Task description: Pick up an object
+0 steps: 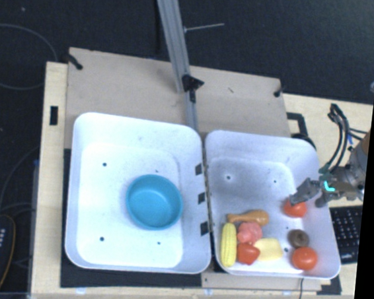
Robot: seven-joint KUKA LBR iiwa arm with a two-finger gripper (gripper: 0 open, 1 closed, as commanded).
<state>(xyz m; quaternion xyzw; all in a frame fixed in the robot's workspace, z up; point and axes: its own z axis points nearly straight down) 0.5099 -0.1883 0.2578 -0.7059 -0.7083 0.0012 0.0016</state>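
Two shallow white plastic bins [83, 247] are seen side by side; a round blue bowl [154, 202] sits left of centre. At right, a small red tomato-like ball [294, 208] is gripped between the grey two-finger gripper's [309, 197] fingers.

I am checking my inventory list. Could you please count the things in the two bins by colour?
Red: 3, a red item by the gripper, one at the right bin's near corner, one beside the corn
Yellow: 2, the corn and a pale block
Orange: 1
Pink: 1
Brown: 1
Blue: 1, the bowl
Total: 9
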